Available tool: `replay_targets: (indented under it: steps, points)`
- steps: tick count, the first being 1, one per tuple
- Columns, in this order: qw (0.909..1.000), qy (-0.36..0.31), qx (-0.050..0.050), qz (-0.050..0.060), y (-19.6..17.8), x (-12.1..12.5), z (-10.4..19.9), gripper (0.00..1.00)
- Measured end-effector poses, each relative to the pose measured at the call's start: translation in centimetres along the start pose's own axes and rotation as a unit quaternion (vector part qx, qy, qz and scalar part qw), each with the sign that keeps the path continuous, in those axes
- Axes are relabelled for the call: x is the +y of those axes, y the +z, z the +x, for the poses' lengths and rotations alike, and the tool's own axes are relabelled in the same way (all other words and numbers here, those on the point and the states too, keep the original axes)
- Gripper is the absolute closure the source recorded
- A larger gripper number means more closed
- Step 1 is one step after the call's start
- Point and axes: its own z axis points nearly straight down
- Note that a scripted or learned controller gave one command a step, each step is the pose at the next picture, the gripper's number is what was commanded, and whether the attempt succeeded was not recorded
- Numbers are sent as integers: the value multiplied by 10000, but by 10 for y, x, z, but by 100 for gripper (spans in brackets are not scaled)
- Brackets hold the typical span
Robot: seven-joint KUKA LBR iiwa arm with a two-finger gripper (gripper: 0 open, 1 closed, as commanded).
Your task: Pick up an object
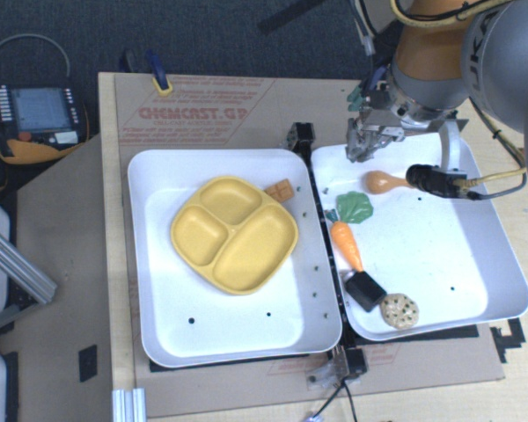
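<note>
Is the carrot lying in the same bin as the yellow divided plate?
No, the carrot lies in the right bin, while the yellow divided plate sits in the left bin.

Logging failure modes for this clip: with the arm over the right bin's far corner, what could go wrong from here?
The hand hangs near the right bin's back rim, apart from every item, so a straight descent likely closes on nothing or strikes the rim. The carrot, green leaf and black block crowd the left wall, so a grasp there could jam against it or nudge neighbours.
</note>
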Motion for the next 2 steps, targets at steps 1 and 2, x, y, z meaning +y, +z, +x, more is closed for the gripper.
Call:
replay_targets:
  steps: [1,2]
  points:
    - [10000,2,-3,-1,-2,5,55,100]
    - [10000,10,-6,20,20,12,99,100]
